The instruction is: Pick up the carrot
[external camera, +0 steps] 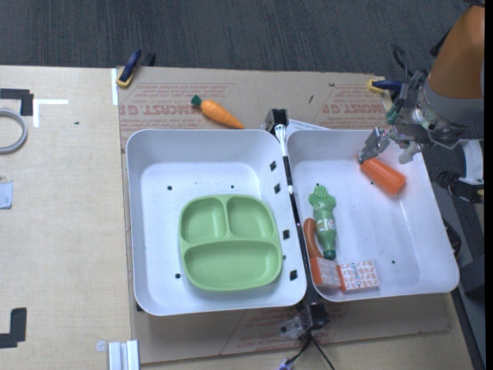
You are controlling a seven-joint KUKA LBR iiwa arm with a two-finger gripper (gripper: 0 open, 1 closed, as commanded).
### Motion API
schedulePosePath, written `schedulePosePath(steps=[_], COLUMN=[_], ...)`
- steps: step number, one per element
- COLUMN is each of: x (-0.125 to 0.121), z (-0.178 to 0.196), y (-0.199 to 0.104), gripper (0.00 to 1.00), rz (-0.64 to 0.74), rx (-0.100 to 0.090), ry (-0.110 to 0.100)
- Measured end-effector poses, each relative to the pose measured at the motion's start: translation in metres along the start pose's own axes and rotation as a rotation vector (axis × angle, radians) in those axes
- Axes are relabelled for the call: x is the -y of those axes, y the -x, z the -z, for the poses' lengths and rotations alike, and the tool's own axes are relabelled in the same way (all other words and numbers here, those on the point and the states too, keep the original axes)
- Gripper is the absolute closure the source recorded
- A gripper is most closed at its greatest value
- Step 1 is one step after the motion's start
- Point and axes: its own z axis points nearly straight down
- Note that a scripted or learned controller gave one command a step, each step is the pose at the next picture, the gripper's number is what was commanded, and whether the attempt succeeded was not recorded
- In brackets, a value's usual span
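Carrot (218,112) comes last in size, so start with the table (62,206): two white bins side by side, the left bin (146,206) holding a green divided plate (229,242). In the right bin (416,237), the hand (387,146) hovers over an orange cylinder (383,174); whether it is apart or together I cannot tell. The carrot lies outside both bins, on cardboard behind the left one, well apart from the hand. Judging by this, the pick has not begun.
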Motion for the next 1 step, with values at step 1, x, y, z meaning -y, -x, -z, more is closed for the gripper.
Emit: schedulePosePath(steps=[1], x=[0.0181], z=[-0.0045], y=[0.0050], gripper=[0.00], rz=[0.309], rx=[0.001], ry=[0.002])
